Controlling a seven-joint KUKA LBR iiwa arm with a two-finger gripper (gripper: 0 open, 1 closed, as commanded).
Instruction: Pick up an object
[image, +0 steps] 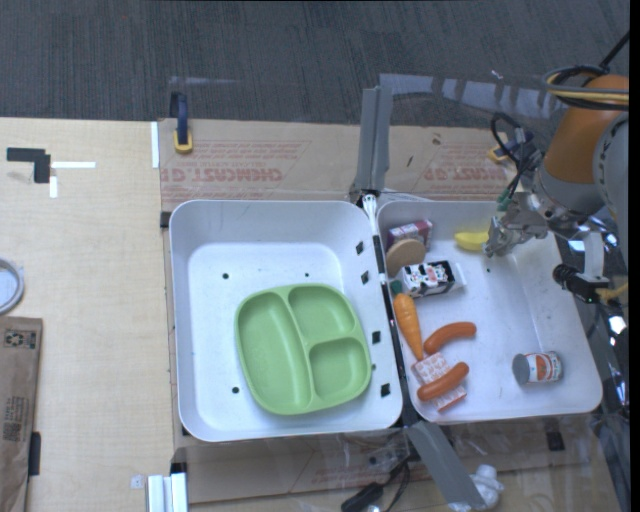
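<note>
1. Gripper (497, 243) first: we've got it hanging low over the far end of the right bin (560, 400), tips just beside the banana (471, 240). We can't tell from this angle what the claw itself is doing, too small and dark, and nothing visibly sits in it.
2. Banana as landmark, then. It lies against the bin's far wall, so that looks like the likeliest pick. Just left of it is a round brown-topped item (404, 250) with a pink packet (418, 230) behind, and a black-and-white carton (432, 278) sits nearer us.
3. Further from the banana: carrot (406, 325), two sausages (449, 336) (443, 380), and a small can (538, 368) well apart in the near corner.
4. Risk, as we see it: the banana hugs the wall, so a descent could clip the rim or just nudge the fruit sideways.
5. Arm pose: reaching in from the right, orange band up high, wrist angled down toward the banana.
6. Way left of the banana, the other bin (190, 300) holds a green divided plate (303, 347).
</note>
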